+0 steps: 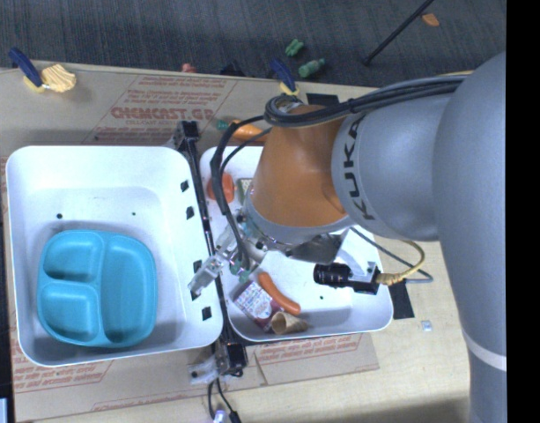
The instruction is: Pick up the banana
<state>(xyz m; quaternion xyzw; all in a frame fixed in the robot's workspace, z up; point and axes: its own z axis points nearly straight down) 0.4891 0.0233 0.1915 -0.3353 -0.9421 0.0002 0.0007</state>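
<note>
The left bin (93,161) and right bin (366,320) are white; the divided tray (98,286) is light blue. The arm (410,174) is grey with an orange band (296,166) and black cables. The bench board (155,104) is tan with red print

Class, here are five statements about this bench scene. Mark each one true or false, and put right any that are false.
1. A blue divided tray lies in the left bin. True.
2. The arm reaches over the left bin. False: it hangs over the right bin.
3. An orange carrot-like piece lies in the right bin. True.
4. The blue tray is split into three sections. True.
5. The gripper is lifting the blue tray. False: the gripper is over the right bin's left edge, apart from the tray.
</note>
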